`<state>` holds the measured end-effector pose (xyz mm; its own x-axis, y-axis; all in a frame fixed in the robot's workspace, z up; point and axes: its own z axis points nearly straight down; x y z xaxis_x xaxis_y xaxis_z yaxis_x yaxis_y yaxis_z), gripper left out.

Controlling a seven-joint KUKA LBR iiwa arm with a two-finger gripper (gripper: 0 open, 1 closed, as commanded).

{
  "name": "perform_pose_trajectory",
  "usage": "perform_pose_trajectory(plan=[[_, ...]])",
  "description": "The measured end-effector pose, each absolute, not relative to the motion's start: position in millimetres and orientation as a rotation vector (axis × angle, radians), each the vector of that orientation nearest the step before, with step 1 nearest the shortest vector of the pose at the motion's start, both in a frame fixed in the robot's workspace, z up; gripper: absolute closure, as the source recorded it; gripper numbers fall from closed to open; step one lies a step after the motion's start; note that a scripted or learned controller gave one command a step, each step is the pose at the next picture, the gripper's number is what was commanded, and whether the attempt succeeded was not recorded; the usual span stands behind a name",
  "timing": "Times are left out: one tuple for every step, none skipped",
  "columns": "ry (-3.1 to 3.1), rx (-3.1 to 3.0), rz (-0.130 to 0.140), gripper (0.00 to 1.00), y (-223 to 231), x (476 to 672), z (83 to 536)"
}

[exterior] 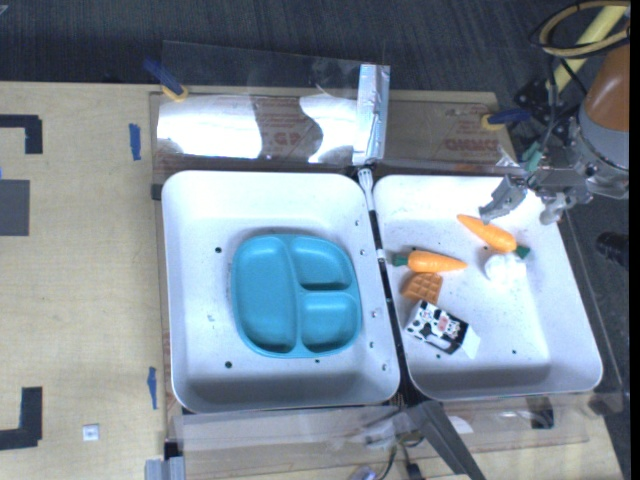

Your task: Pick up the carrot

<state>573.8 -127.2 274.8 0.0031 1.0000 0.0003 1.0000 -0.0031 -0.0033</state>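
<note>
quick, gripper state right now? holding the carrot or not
gripper: open, holding nothing; it sits at the right bin's upper right, just above the nearer carrot.

Cardboard (455,128): reddish print, too blurred for me to read.
Foil (255,128): mirrors more red print, unreadable.
Card (437,327): black-and-white pattern; I can make out no words.

Two orange carrots (487,231) (436,262), flat, right bin (575,353).
</note>
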Motion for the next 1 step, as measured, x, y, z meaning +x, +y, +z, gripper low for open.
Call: perform_pose_trajectory(plan=[[-2.464,-1.942,0.003,0.0,-165.2,590.4,207.1]])
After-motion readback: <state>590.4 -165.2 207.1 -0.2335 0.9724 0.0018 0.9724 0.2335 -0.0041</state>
